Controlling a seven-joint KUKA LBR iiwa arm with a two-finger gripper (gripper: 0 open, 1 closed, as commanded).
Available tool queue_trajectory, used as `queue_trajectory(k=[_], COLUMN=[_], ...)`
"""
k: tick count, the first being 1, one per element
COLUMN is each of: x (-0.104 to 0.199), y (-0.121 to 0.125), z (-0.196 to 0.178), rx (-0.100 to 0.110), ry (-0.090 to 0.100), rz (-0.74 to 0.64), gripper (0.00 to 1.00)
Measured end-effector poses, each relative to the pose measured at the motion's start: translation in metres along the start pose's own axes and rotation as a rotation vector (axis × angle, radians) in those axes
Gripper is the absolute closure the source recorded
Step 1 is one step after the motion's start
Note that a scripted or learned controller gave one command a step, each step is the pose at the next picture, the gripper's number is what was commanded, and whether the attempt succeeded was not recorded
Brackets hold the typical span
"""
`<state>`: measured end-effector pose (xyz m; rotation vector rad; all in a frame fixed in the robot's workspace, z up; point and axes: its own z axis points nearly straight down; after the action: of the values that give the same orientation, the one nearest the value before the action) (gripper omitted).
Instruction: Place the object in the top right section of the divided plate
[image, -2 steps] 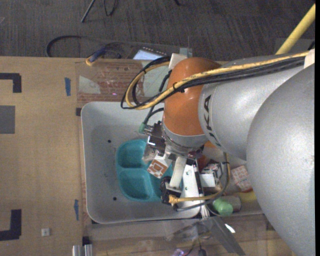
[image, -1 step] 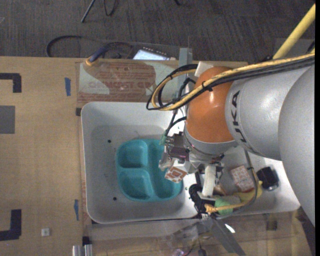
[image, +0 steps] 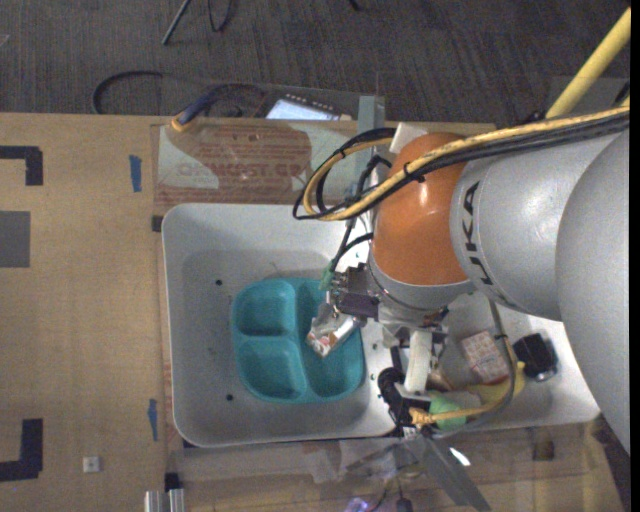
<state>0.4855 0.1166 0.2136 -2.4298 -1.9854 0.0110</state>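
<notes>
One teal three-section plastic plate (image: 282, 340) is seen; one small crinkled packet (image: 324, 340), seemingly tilted lengthwise up-right, is gripped in the gripper's (image: 333, 325) jaws.

Bulky grey arm (image: 560, 230), orange wrist band (image: 420, 215), black and yellow cables (image: 340, 175), dark KUKA lettering (image: 478, 235).

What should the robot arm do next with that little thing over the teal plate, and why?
Probably ease a little lower, then let go. The pincer has the small crinkly silver packet between its fingers, right above the right-hand section of the teal divided plastic plate.
</notes>
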Motion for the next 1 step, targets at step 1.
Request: queue_trajectory(k=[1], x=[-0.0001], y=[0.0015], z=[-0.0064], rx=[0.005], ry=[-0.003], rz=[0.001], gripper=[1.00])
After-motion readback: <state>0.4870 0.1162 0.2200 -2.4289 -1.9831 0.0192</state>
